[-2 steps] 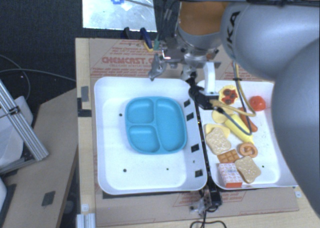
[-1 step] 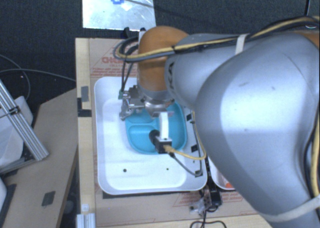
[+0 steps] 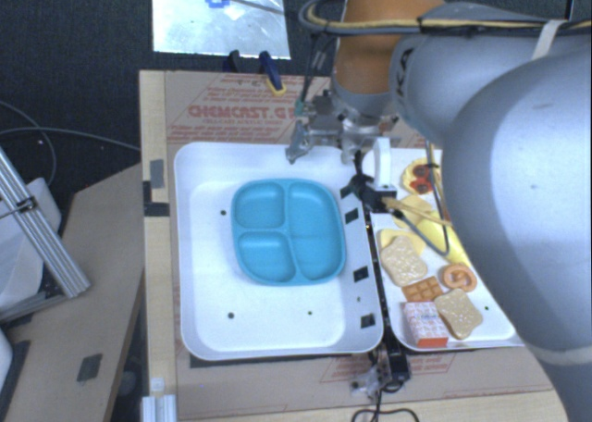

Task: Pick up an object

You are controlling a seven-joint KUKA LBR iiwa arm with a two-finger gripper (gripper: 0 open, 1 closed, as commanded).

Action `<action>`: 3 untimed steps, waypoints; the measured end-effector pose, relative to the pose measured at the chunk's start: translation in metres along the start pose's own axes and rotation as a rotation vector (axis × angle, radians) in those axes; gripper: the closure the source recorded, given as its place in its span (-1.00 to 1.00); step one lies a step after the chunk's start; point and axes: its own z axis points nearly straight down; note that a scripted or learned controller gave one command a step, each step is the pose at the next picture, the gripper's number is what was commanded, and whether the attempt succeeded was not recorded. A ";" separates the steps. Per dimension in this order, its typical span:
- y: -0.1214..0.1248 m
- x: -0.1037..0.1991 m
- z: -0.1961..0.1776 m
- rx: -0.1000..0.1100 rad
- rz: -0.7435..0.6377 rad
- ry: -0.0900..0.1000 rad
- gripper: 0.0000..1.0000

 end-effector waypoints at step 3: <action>-0.016 0.138 -0.088 0.012 -0.017 0.005 1.00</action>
